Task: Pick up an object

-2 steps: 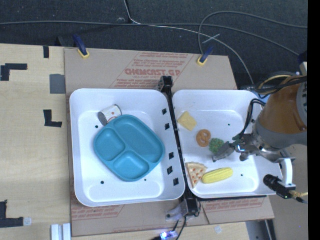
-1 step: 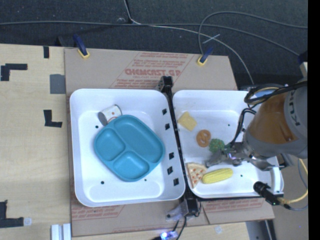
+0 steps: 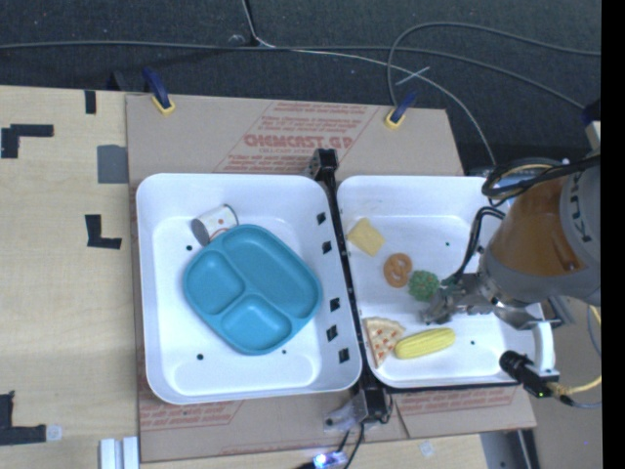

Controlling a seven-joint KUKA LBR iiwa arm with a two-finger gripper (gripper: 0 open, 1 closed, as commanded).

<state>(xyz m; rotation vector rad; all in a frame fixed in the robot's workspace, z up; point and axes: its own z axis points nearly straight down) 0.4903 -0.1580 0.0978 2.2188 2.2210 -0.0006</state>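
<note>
the likeliest slip, as i judge it, is crowding: the broccoli floret (image 3: 423,283), the corn cob (image 3: 423,342) and the orange ring (image 3: 396,269) lie close together in the right bin (image 3: 469,371), so a closing grab could nudge one aside or catch nothing. the pincer (image 3: 437,306) sits low between broccoli and corn, just beside both. how far it is spread i cannot tell, and nothing visibly sits in it.
</note>
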